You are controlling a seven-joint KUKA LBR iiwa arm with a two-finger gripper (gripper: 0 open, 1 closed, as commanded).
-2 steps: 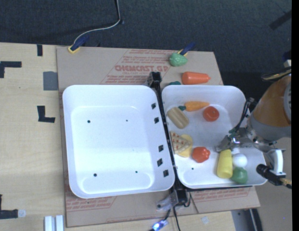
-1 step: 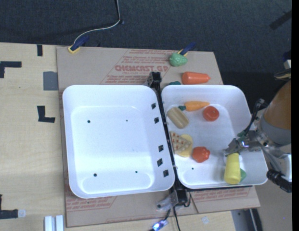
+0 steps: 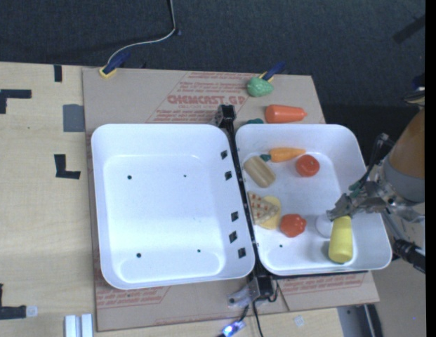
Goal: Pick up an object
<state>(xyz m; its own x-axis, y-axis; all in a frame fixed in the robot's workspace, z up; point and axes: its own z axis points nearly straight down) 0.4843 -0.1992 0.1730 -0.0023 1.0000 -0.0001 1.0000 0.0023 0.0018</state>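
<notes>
gripper [image 3: 342, 213] sits low in the right bin [image 3: 347, 140], just above the yellow piece [image 3: 340, 241]; i can't tell its state. nothing lifted yet.

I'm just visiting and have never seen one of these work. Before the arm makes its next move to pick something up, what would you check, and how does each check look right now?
1. Gripper over the right bin: ok, it is at the bin's right side.
2. A target close by: ok, the yellow object lies just below the gripper.
3. Object between the fingers: cannot tell, that spot is too small and blurred.
4. Room around the target: ok, the red ball lies apart to its left.
5. Target away from the wall: not ok, the yellow object sits near the bin's lower rim.
6. Everything inside the bins: not ok, the orange carrot and green object lie outside on the cardboard.
</notes>
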